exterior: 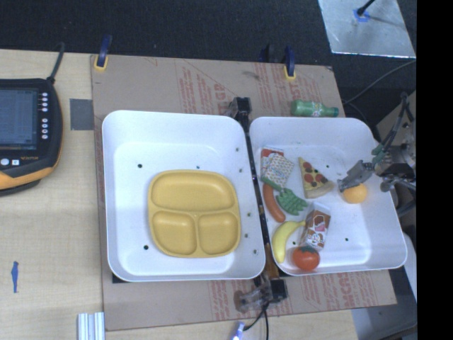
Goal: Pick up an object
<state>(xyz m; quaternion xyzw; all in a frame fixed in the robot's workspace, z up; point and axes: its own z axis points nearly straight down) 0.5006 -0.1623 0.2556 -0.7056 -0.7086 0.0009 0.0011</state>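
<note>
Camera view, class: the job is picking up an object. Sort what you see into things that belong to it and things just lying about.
Belongs to the job:
gripper
orange ball
pizza slice
banana
tomato
right bin

Just lying about:
yellow tray
green bottle
handheld controller

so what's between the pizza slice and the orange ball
Bare white bin floor, plus the hand's dark finger reaching down beside the orange ball; the pizza slice lies left.

The bench (42, 246) carries a cardboard sheet (205, 83). On the sheet: 2 white bins, left bin (124, 190) and right bin (382, 246), touching side by side. A teach pendant (25, 133) lies at the bench's left edge.
</note>
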